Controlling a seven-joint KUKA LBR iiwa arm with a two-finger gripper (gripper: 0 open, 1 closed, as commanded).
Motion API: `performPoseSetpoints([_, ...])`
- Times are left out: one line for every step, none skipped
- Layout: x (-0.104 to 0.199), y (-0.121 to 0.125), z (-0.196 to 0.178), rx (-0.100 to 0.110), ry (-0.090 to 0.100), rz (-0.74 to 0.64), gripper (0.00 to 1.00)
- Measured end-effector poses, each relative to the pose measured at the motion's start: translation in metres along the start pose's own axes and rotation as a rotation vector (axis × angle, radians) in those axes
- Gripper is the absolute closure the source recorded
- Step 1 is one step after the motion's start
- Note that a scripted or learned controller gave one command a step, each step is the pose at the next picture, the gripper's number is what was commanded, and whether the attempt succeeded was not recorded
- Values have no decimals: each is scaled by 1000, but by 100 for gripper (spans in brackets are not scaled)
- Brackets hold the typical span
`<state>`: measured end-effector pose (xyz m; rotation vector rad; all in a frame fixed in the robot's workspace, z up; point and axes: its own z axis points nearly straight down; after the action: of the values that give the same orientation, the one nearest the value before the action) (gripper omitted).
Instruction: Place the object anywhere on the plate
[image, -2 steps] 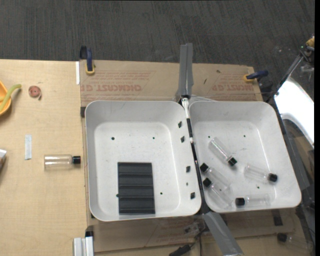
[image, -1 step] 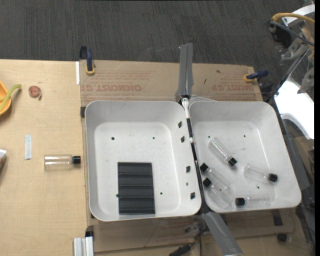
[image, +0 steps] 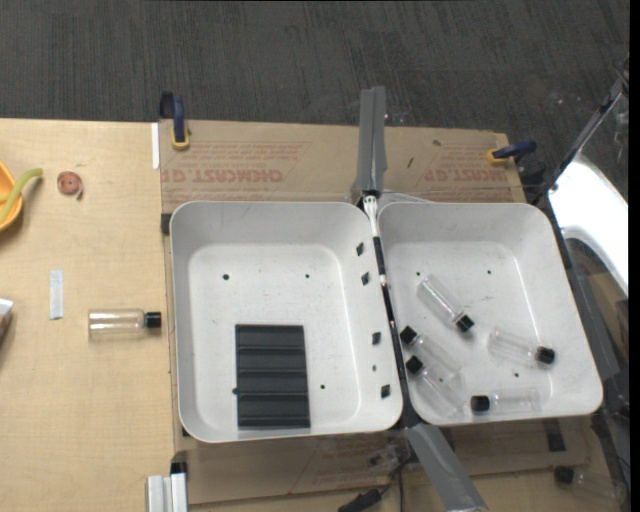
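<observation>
The wooden bench (image: 80, 420) fills the left of the frame, with a sheet of cardboard (image: 260, 165) under the two bins. The left bin (image: 190, 300) sits in the middle and the right bin (image: 540, 260) touches it along the centre seam. A black ribbed plate (image: 270, 377) lies flat on the lower part of the left bin's floor, with nothing on it.

The clear bottles with black caps all lie on their sides in the right bin, well apart from the plate: one bottle (image: 443, 302) near the bin's middle, another (image: 518, 347) to its lower right, a third (image: 505, 402) along the lower wall, and a small cluster (image: 425, 362) by the left wall.

A spare bottle (image: 120, 321) lies on the bench, left of the bins.

I cannot tell how far open the gripper is, or whether it has anything.
</observation>
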<state>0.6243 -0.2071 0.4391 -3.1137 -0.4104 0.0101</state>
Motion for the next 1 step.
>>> performPoseSetpoints([9, 18, -1, 0, 1, 58, 0])
